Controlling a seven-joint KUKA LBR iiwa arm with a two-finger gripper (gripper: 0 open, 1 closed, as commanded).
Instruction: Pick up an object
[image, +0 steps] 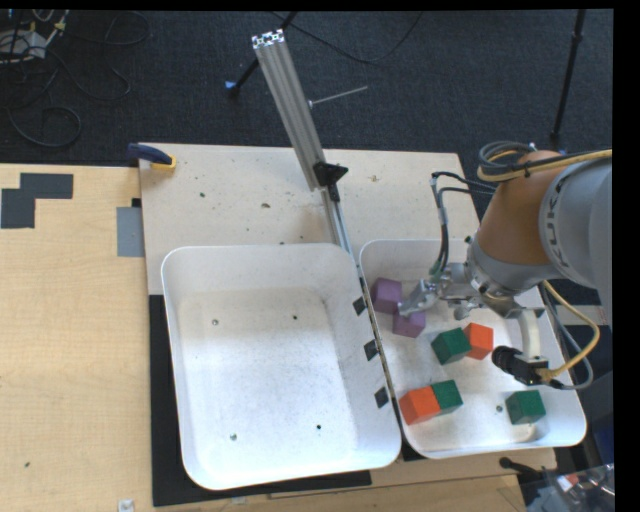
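Where the tool (420, 297) reaches, purple blocks (397, 305) just beside its tip.

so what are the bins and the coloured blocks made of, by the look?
Bins: probably thin moulded plastic; white, smooth, rounded rims. Blocks, e.g. the purple block and green block: matte, solid colour, crisp edges; painted wood or foam, can't tell which.

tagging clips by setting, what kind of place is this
Probably a robotics lab: a robot arm reaches over two white bins on a workbench, small coloured blocks lie in the right one, and cables trail across dark carpet.
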